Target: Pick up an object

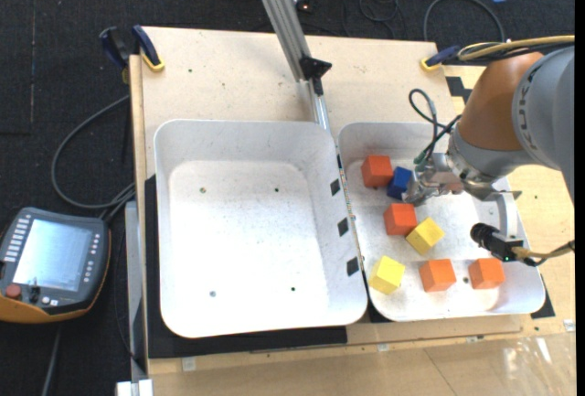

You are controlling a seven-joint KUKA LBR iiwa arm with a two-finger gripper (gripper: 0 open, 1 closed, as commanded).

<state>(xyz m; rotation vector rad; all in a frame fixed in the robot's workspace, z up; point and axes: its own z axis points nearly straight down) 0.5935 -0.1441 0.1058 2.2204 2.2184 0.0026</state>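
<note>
The right bin (521,298) holds several small cubes. An orange cube (376,171) lies at the back, with a blue cube (399,181) right beside it. Another orange cube (399,219) sits mid-bin next to a yellow cube (425,235). Along the front are a yellow cube (388,274) and two orange cubes (437,274) (485,272). My gripper (419,190) hangs low over the bin, right next to the blue cube, on its right side. The wrist hides how the fingers stand.
The left bin (183,202) lies beside the right one, separated by a shared rim. A metal pole (279,1) slants over the bench at the back. A black cable fitting (494,241) hangs from the arm above the right bin.
</note>
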